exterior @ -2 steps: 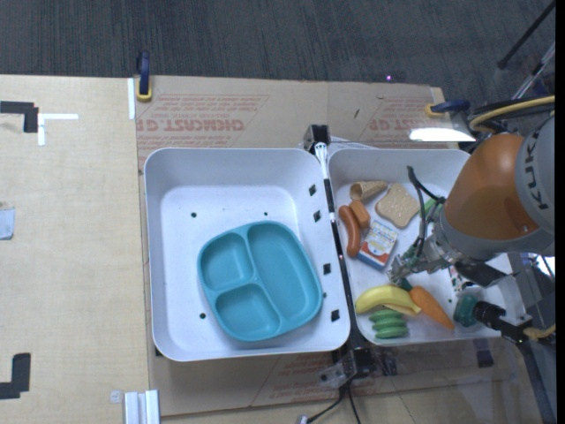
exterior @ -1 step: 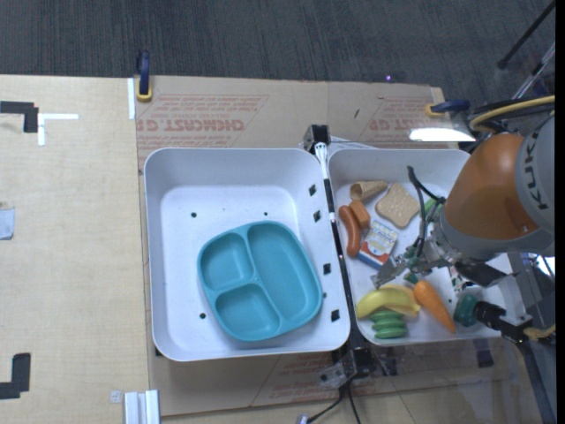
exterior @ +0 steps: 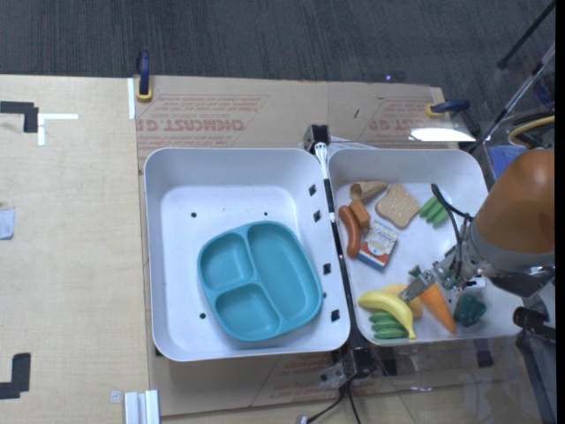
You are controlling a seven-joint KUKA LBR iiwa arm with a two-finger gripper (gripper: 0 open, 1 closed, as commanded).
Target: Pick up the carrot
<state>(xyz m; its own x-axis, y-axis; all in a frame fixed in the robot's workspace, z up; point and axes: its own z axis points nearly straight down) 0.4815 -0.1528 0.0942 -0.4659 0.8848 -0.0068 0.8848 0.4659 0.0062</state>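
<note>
The orange carrot (exterior: 439,308) lies in the right bin (exterior: 459,162) near its front right corner, pointing toward the front edge. My gripper (exterior: 427,282) hangs just above the carrot's upper left end, close to it or touching it. The grey arm with its orange band (exterior: 528,203) reaches in from the right and covers part of the bin's right side.
A yellow banana (exterior: 388,305) and green pea pods (exterior: 385,326) lie just left of the carrot, and a dark green vegetable (exterior: 470,310) just right. Farther back are a sausage (exterior: 353,226), a small carton (exterior: 378,243), a cracker (exterior: 397,205) and a green item (exterior: 433,210). The left bin holds a teal divided plate (exterior: 258,281).
</note>
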